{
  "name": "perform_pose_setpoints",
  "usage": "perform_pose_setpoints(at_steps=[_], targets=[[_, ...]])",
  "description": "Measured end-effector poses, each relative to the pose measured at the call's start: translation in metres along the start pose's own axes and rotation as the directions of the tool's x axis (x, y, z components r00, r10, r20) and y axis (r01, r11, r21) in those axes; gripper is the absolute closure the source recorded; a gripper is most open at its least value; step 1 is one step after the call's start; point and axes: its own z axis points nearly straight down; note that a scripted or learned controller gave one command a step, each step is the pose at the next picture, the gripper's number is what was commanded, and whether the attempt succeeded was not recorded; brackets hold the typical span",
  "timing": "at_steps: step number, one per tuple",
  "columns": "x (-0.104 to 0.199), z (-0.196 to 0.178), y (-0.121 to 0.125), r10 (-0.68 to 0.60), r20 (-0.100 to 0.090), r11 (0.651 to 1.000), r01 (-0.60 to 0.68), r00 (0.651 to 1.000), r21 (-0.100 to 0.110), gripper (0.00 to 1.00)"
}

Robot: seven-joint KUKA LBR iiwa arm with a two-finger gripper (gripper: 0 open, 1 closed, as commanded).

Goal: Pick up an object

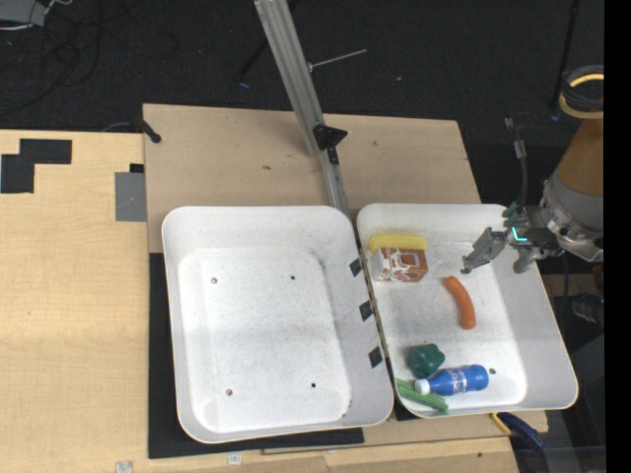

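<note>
While clear of the carrot [460,302]: tool [501,251] near right bin's [552,363] rim

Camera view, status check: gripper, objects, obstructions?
Gripper over right bin, holding nothing. Carrot lies just below it, untouched. Nothing in the way.

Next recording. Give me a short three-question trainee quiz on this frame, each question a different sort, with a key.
1. True or false: the carrot lies in the left bin.
2. Which item lies nearest the right bin's near edge? A) bottle B) carton C) carrot
3. Fill in: the gripper hovers above the ____ bin.

Key: 1 false, it lies in the right bin. 2 A, the bottle lies beside the green object near the front. 3 right.
</note>
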Motion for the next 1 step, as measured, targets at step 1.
perform_pose_setpoints(at_steps=[1], targets=[[-0.0004, -0.0024, 0.0008, 0.001, 0.001, 1.0, -0.001, 1.0, -0.005, 0.0]])
